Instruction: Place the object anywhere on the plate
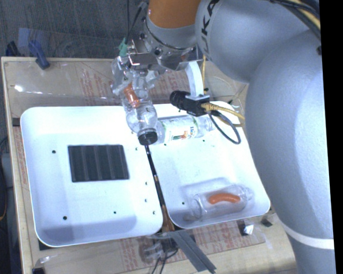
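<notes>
A dark ribbed rectangular plate (98, 162) lies flat in the left bin (43, 130). My gripper (132, 95) hangs over the back of the seam between the two bins. It is shut on a clear plastic bottle (141, 118), which hangs tilted with its black cap (147, 137) pointing down. The cap sits above the seam, just right of the plate's far right corner. Something orange shows inside the bottle near the fingers (122, 87).
In the right bin (249, 175) a clear bottle with a green-and-white label (181, 130) lies at the back, close to the held bottle. Another clear bottle holding something orange (221, 199) lies at the front. Black and yellow cables (216, 110) hang near the wrist.
</notes>
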### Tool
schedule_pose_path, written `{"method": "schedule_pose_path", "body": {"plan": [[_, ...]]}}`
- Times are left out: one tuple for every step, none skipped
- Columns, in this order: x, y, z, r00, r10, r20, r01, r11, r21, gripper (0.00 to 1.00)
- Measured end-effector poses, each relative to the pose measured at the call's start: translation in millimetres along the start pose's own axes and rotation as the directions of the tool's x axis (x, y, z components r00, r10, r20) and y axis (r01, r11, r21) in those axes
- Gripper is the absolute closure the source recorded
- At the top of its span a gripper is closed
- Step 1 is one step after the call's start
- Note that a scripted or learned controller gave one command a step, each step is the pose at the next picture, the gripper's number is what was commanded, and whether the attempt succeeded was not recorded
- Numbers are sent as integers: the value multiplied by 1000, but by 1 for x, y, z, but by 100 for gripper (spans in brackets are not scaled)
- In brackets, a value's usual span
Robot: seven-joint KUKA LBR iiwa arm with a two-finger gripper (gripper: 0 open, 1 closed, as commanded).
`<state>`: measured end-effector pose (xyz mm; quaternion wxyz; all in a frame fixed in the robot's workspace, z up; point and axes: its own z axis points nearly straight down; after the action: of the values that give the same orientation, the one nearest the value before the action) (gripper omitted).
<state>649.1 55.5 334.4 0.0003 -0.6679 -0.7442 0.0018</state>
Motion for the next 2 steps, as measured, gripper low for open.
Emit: {"method": "schedule_pose_path", "body": {"plan": [[50, -47, 71, 984, -177, -1, 177, 984, 3, 100], [-17, -1, 111, 949, -317, -1, 317, 949, 1, 100]]}}
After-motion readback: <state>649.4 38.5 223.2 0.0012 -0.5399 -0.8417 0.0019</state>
